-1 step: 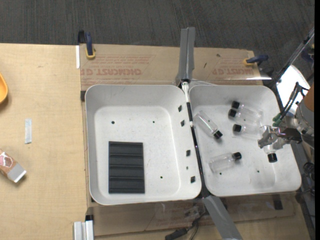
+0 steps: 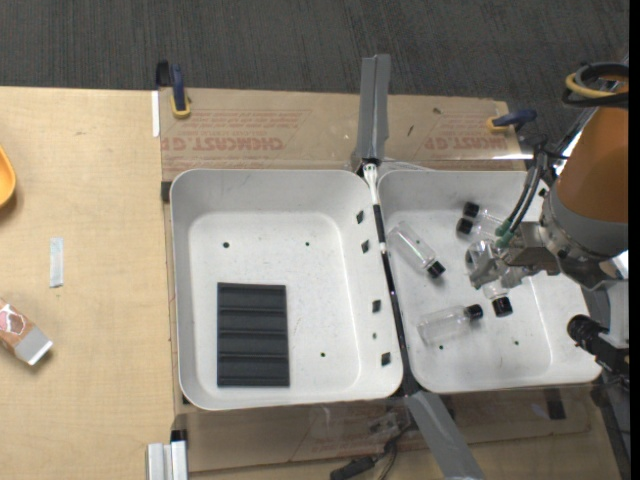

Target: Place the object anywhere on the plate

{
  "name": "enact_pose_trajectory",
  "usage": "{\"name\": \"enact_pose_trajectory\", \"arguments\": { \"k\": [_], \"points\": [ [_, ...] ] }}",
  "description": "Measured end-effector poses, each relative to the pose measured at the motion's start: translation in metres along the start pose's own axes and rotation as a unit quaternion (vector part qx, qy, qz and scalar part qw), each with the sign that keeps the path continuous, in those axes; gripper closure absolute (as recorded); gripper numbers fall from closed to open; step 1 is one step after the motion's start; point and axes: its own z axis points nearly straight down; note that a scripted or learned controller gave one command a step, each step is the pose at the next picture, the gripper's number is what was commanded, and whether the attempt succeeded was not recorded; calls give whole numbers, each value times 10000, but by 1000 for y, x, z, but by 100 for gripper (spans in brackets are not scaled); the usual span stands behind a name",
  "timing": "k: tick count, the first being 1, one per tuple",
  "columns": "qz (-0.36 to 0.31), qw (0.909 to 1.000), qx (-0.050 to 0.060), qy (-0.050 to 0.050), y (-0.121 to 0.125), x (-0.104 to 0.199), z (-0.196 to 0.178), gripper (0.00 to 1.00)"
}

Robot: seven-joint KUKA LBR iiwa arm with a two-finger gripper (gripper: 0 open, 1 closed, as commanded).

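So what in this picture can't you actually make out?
- The metal tool in the camera view: glare and clutter hide its tips, so a grip is unclear.
- The small clear plastic vials with black caps in the right white bin: too small and see-through to read their contents.
- The grey and orange arm: cut off by the right edge.
- The orange object: cut off by the left edge.

2 white bins, a black ribbed plate, clear black-capped vials, orange-banded grey arm.
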Motion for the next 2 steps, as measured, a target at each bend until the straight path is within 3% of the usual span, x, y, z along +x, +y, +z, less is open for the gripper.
{"name": "enact_pose_trajectory", "arguments": {
  "k": [1, 2],
  "points": [
    [613, 9981, 9, -6, 16, 81, 9, 100],
    [176, 9998, 21, -8, -2, 188, 56, 100]
  ]
}}
